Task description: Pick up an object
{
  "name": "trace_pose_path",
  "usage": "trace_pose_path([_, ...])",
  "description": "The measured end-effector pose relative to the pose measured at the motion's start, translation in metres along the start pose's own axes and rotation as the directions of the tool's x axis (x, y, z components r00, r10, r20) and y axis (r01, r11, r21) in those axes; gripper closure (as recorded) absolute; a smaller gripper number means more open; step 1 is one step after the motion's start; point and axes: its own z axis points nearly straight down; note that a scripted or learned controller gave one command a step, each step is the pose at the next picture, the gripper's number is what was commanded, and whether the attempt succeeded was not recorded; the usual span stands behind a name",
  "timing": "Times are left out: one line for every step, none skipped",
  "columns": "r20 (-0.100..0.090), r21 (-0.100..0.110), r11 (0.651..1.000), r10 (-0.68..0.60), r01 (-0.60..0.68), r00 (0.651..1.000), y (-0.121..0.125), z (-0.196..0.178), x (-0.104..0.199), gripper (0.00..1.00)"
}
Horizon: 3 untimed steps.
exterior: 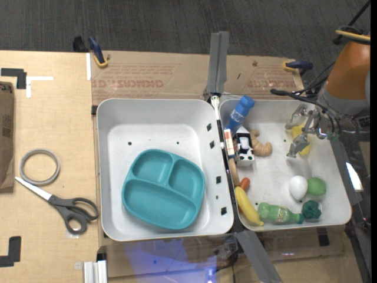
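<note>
The arm [349, 69] reaches in from the right over the right bin [339, 217]. Its gripper [299, 136] hangs above the bin's upper right part, its 2 fingers [293, 121] spread apart on either side of a yellow object [303, 140] that lies between them. Whether the fingers press on it cannot be told from this slant.

In the right bin, a blue bottle [240, 112] leans against the upper left wall. Just below it sit a black-and-white toy [244, 148] and a tan curved piece [262, 147], side by side. A banana [247, 206] lies along the lower left, with a small red piece [244, 184] near its top end. A green bottle [279, 213] lies on its side along the bottom, next to a dark green broccoli [311, 210]. A white egg [298, 187] and a green ball [316, 186] rest touching each other above them.

The left bin [112, 152] holds a teal divided plate [163, 188] with 3 compartments.

On the bench [47, 99] to the left lie scissors [62, 204] and a tape roll [39, 165], close together.
</note>
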Motion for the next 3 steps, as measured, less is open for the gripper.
trace_pose_path([0.008,0.002,1.000,-0.003,0.003,1.000,0.001,-0.012,-0.002,1.00])
trace_pose_path([0.007,0.002,1.000,-0.003,0.003,1.000,0.001,-0.011,-0.002,0.00])
trace_pose_path([0.001,0.000,1.000,0.025,-0.025,1.000,0.003,0.000,-0.012,0.00])
